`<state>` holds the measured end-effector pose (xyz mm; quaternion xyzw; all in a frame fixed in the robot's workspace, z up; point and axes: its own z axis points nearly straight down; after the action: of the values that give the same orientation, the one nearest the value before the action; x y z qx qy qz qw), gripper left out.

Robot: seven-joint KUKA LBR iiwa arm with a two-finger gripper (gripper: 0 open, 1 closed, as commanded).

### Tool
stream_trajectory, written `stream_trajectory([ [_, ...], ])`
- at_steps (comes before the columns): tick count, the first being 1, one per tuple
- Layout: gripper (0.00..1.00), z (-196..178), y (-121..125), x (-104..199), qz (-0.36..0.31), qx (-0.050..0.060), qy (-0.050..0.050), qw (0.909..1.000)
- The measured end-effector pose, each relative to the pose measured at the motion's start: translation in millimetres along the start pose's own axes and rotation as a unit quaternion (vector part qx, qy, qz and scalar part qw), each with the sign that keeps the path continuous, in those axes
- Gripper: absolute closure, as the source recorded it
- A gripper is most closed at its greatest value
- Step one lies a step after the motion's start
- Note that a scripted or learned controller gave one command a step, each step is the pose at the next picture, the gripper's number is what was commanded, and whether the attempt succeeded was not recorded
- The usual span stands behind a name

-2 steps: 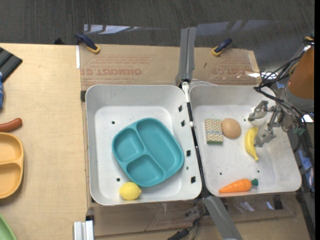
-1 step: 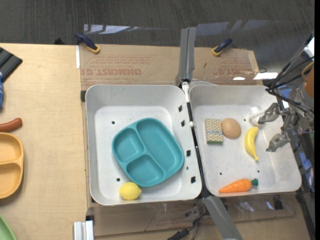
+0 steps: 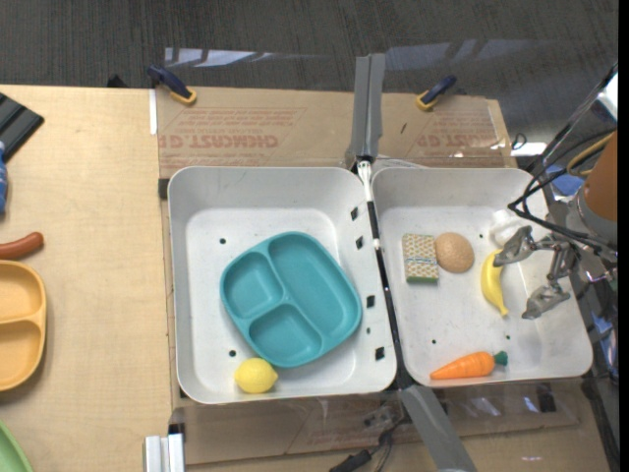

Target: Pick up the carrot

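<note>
The tool (image 3: 532, 276) hung open and empty over the right bin (image 3: 580, 362), beside the banana (image 3: 492, 283). The carrot (image 3: 464, 365) lay untouched on the bin floor, below and left of it. Approach, descent and grasp all remained, by this view.

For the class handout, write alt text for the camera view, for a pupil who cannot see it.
An orange carrot lies at the near edge of the right bin, with the open gripper above it, holding nothing. A banana, a brown egg and a sponge share that bin; the left bin holds a teal tray and a lemon.
</note>
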<state>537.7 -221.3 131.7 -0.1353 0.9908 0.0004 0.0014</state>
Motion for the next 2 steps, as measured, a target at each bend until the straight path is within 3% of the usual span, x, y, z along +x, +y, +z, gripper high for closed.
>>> stream_trajectory([
  [1,0.0,-60,6,27,0.167,0.001,-0.001,0.986],
  [2,0.0,-56,-5,-17,0.154,0.001,-0.001,0.9881],
])
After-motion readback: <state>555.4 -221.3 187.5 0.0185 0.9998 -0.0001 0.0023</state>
